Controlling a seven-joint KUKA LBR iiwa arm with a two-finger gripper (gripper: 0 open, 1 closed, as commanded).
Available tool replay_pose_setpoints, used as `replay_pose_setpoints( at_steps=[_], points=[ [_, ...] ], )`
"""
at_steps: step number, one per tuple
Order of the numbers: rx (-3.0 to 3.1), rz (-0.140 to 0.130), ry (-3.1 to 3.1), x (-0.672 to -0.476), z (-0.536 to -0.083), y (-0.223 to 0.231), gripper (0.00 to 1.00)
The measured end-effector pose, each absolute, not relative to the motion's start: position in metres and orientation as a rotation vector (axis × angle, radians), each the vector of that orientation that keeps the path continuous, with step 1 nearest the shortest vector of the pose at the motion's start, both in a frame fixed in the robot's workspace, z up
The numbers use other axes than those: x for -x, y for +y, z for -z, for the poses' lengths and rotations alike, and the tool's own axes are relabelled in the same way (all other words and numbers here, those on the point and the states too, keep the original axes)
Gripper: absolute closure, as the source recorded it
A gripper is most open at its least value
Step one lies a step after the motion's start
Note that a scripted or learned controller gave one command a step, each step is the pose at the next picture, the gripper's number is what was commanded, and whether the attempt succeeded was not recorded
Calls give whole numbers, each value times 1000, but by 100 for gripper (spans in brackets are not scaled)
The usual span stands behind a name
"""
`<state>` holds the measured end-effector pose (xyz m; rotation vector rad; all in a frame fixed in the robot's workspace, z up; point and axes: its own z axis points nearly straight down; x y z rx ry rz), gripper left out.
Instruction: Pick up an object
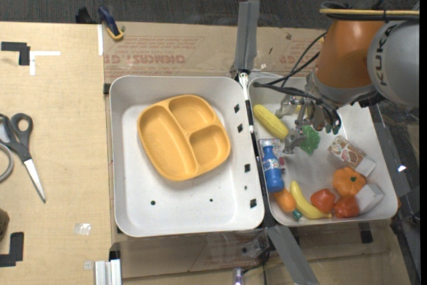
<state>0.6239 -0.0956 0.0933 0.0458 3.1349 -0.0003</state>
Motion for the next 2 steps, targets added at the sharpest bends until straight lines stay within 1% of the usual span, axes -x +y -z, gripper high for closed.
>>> replay_pose_setpoints(
  at_steps=[1, 2],
  points=[
    [-144, 1, 3131, -631, -94, -143, 0],
    [-349, -2, 3127, -647, -103, -178, 0]
  ],
)
